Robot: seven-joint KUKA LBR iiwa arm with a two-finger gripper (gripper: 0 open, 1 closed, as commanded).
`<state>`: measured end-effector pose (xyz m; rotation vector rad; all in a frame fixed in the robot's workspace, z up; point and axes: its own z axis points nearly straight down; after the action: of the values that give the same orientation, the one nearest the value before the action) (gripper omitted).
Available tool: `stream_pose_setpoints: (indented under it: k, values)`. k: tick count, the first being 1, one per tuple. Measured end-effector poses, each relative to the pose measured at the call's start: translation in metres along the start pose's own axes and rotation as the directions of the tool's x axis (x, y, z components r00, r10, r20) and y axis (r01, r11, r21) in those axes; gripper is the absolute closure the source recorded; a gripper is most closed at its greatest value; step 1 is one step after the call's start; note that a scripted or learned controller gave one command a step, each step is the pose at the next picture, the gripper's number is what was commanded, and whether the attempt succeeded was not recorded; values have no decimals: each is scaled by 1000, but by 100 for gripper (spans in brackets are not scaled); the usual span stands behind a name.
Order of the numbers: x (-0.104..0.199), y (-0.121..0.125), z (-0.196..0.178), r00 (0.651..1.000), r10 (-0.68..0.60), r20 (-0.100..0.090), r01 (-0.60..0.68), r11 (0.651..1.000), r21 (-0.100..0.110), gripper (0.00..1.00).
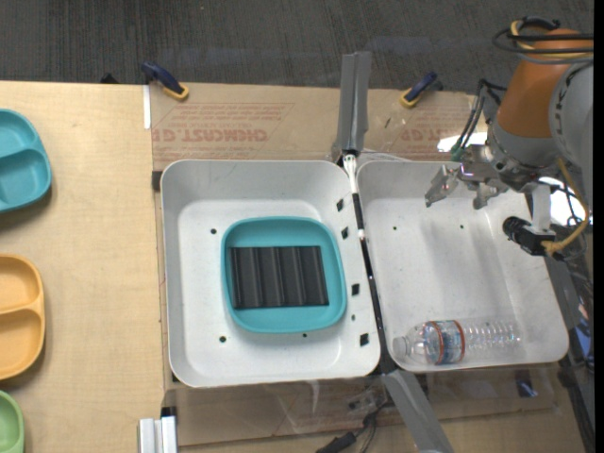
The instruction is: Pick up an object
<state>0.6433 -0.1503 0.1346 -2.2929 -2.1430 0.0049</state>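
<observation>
Bottle (456, 340) of clear plastic lies on its side in the right bin (444, 253), close to that bin's near wall; its long axis runs roughly left to right across the view, with the wider rounded end toward the left and the ribbed body stretching right (which end carries the cap is too blurred to tell). A bluish label wraps it near the left end.

Going from the left: three divided plates sit at the bench's (85, 159) left edge, a teal plate (19, 173) at the top, an orange plate (19, 314) below it and a green plate (8, 423) cut off at the bottom corner. Next comes the left bin (189, 253), which holds a teal tray (280, 274) with a dark ribbed inside, lying flat at the bin's middle. Brown cardboard (245, 125) lies behind both bins, held by two clamps with yellow tips.

Over the far part of the right bin hangs the gripper (460, 189), at the end of the grey arm (538, 102) with its orange band. Its fingers (436, 192) stand spread apart, with nothing between them, and they are well apart from the bottle, which lies toward the near side.
</observation>
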Motion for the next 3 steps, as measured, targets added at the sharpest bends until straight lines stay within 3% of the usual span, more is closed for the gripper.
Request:
stream_pose_setpoints:
  k: [1, 2, 3]
  values:
    - [-51, -127, -27, 998, 67, 0, -67, 998, -2, 0]
    - [-78, -161, -51, 1000, -16, 0, 16, 1000, -3, 0]
    - [-80, -160, -77, 997, 83, 1, -83, 997, -4, 0]
